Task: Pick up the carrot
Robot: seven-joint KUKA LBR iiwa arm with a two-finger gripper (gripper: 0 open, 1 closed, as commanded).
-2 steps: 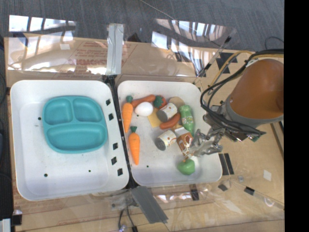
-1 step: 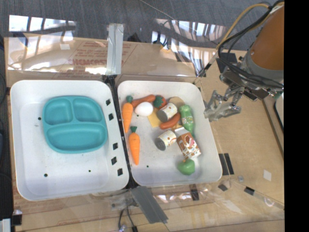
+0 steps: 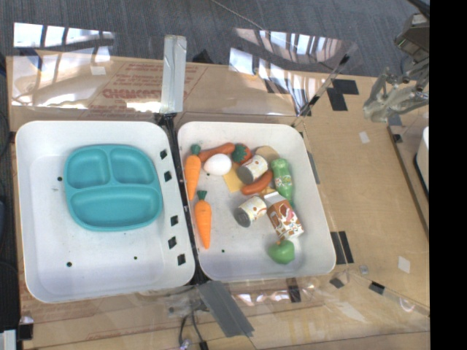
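Observation:
Two orange carrots with green tops lie along the left wall of the right bin. The upper carrot is next to a white egg, and the lower carrot lies by itself on the bin floor. A grey metal part of the arm, which looks like my gripper, hangs at the top right. It is outside both bins, over the brown bench, far from the carrots. Nothing is visibly held by it.
The right bin also holds a red-orange sausage shape, two small cans, a printed can, a green cucumber and a green fruit. A teal divided plate sits in the left bin.

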